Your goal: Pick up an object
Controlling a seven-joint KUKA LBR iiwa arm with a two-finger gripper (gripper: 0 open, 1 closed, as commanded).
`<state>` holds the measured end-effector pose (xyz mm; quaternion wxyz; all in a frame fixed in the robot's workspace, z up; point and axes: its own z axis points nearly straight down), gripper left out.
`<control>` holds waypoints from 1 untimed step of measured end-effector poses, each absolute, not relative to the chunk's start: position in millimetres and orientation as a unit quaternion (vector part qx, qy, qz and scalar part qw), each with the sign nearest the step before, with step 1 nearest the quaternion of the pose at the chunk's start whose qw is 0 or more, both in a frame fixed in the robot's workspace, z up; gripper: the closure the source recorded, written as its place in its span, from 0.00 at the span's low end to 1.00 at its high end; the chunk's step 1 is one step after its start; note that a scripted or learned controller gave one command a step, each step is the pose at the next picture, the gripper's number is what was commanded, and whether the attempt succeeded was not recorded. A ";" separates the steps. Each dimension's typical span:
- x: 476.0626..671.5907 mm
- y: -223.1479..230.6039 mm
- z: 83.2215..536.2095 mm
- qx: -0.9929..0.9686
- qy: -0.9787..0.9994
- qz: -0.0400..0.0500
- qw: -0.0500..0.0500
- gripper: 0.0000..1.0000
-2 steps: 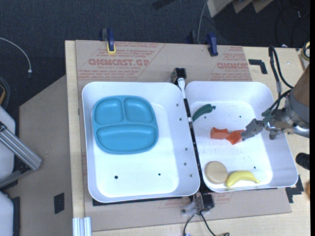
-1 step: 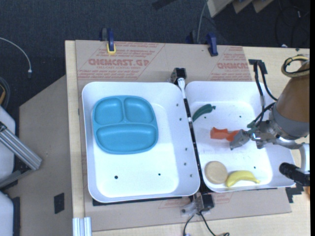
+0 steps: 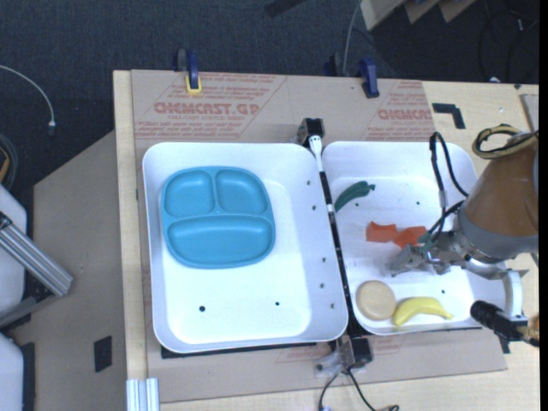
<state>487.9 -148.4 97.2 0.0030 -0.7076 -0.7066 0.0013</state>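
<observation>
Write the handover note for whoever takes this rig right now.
Tool: low in the right bin, beside the orange piece; no object seen between its fingers.
Right bin: green piece near the left wall, orange piece mid-bin, round tan disc and banana at the front.
Left bin: blue plate.
Done: nothing lifted.
Left: grasp and raise one object.

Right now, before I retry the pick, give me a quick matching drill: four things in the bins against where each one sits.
Things:
1. blue divided plate
2. green pepper
3. banana
4. round cream biscuit

Places:
A. right bin, near edge, right of the biscuit
B. left bin, far-left part
C. right bin, near-left corner
D. right bin, far-left part, near the divider

Pairs: 1-B, 2-D, 3-A, 4-C
</observation>
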 end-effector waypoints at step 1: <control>487.4 -147.9 83.9 -0.707 -0.707 0.001 0.002 0.00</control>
